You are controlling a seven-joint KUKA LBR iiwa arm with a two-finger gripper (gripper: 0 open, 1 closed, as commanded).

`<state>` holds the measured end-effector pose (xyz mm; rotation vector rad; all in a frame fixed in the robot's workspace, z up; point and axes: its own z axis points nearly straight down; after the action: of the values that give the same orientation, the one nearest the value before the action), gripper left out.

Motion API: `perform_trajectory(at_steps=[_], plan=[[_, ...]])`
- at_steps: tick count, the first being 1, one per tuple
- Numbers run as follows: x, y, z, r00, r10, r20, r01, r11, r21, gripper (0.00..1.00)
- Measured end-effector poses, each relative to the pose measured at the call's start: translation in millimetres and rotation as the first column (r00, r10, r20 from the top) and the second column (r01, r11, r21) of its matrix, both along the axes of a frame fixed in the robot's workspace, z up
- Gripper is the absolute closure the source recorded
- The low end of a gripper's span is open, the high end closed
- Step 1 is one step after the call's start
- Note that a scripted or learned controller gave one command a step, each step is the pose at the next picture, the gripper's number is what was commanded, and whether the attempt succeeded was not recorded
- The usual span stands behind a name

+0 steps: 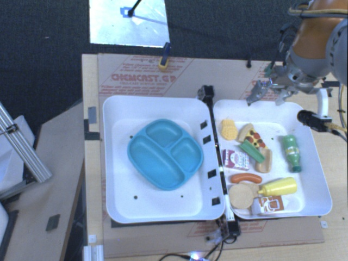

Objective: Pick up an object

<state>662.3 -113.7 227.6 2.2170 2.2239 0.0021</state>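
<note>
The bench (pixel 136 75) carries two shallow white bins side by side. The left bin (pixel 117 118) holds a blue divided plate (pixel 165 154), lying flat near its middle, its three compartments facing up. A black divider (pixel 215 156) runs between the two bins. The right bin (pixel 321 194) holds the small play foods: a yellow corn piece (pixel 229 129) near its upper left corner, and just beside it a pizza slice (pixel 252 135) with a green strip (pixel 253 150) lying slantwise across the lower part of the slice. Below the corn sits a small red and white carton (pixel 235 159), then a red sausage (pixel 246 178) lying crosswise, then a round tan cookie (pixel 242 196) near the bin's front wall. Right of the cookie lies a brown and white packet (pixel 268 204), and a yellow mustard bottle (pixel 278 187) on its side touches that packet's upper edge. A green bottle (pixel 291 153) lies apart from the others, near the right wall. The gripper (pixel 270 93) hangs over the back rim of the right bin, above and well apart from every item; its jaws stand apart with nothing between them, and the grey arm with its orange band (pixel 321 31) rises behind it at the upper right.
</note>
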Motion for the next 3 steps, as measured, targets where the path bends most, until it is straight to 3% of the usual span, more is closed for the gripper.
perform_trajectory(at_steps=[2, 3], plan=[[-7.3, 7.5, -100.2, 1.0, -0.002, -0.005, 0.002, 1.0, 0.0, 0.0], [-2.9, 9.7, -137.8, 1.0, -0.001, 0.008, 0.001, 1.0, 0.005, 0.0]])
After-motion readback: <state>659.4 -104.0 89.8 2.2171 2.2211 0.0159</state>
